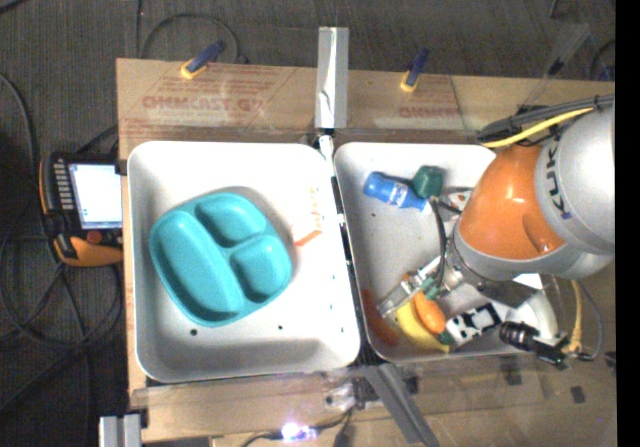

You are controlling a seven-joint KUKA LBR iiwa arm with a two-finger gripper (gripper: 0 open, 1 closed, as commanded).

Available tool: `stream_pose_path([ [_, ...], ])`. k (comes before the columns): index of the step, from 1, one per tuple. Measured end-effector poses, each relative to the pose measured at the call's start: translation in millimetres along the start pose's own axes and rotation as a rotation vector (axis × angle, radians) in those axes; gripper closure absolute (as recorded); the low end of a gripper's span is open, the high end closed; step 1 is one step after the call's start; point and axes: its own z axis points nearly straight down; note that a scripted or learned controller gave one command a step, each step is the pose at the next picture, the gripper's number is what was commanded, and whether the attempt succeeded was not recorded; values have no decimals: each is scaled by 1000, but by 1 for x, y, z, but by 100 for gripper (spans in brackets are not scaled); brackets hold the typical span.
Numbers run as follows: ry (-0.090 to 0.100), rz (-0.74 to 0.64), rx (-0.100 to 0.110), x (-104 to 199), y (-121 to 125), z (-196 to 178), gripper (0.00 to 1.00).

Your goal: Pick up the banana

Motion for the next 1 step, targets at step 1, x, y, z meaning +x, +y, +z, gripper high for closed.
stream_pose_path([
  [1,9,151,12,15,32,-115,0],
])
